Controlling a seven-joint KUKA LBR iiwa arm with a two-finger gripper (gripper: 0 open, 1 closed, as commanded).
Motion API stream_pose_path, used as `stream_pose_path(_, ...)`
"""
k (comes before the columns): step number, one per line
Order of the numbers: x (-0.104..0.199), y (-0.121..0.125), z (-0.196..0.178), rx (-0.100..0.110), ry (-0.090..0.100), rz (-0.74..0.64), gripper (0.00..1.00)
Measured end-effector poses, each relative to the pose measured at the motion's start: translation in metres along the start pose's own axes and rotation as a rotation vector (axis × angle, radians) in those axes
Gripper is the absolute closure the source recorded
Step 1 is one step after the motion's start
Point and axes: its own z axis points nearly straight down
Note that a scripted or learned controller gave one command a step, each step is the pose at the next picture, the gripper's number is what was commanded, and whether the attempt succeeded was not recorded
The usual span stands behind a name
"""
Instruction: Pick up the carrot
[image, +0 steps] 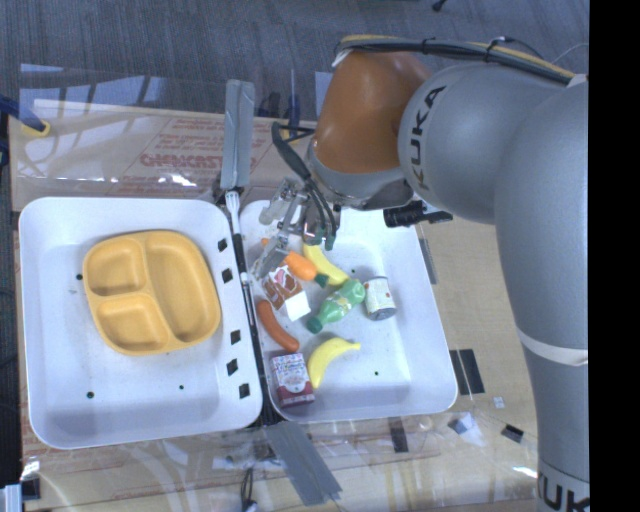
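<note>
Camera view, gripper (283, 240) low over right bin (420, 330), jaw state unclear, just beside carrot (299, 267), 2 bananas nearby.

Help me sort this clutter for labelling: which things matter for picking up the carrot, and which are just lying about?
Job: carrot; gripper, above it.

Lying about: two bananas, sausage, green bottle, can, red carton, yellow plate.
</note>
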Motion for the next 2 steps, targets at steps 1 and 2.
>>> stream_pose_path(1, -0.0017, 0.0000, -0.0105, -0.001, -0.004, -0.002, 1.00)
stream_pose_path(2, -0.0017, 0.0001, -0.0105, -0.001, -0.004, -0.003, 0.00)
